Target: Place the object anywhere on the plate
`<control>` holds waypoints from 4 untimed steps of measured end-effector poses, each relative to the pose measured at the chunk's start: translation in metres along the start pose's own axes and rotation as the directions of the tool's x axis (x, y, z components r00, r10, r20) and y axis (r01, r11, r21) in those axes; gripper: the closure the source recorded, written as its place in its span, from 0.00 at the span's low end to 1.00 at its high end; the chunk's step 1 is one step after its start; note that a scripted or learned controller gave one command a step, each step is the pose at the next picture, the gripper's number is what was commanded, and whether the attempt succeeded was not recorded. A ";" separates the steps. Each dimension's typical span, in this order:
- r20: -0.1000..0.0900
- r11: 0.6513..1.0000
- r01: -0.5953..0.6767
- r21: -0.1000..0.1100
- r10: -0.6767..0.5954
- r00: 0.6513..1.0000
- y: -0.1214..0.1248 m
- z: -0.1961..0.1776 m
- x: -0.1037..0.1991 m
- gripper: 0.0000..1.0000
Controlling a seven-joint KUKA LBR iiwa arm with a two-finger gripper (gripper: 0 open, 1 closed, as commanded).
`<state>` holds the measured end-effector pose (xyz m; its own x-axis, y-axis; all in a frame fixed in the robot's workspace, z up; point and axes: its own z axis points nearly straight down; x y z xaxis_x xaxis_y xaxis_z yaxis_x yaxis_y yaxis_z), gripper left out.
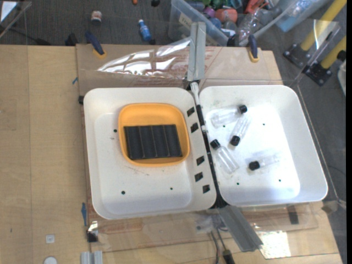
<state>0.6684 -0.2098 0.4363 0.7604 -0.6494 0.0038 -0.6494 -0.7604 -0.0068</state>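
No writing can be read. 4 clear vials (pixel 240 132) are seen scattered in the right bin (pixel 286 186); 1 plate (pixel 153 113) is set in the left bin (pixel 110 197), bearing a black block (pixel 153 142).

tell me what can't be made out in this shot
- Clear vials in the right bin, camera view: see-through bodies fade into the white floor, so their outlines and any contents are unclear; mainly the black caps show.
- Orange plate in the left bin: the ribbed black object lying on it hides much of its floor.
- Tub of toys: cut off by the top edge, items too jumbled to identify.
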 end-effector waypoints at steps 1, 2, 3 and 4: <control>0.002 0.941 0.338 0.000 -0.338 0.941 0.003 0.001 0.002 1.00; 0.003 0.872 0.489 0.001 -0.489 0.872 0.007 0.001 0.006 1.00; 0.003 0.871 0.491 0.001 -0.491 0.871 0.006 0.001 0.005 1.00; 0.003 0.871 0.491 0.000 -0.491 0.871 0.006 0.001 0.005 1.00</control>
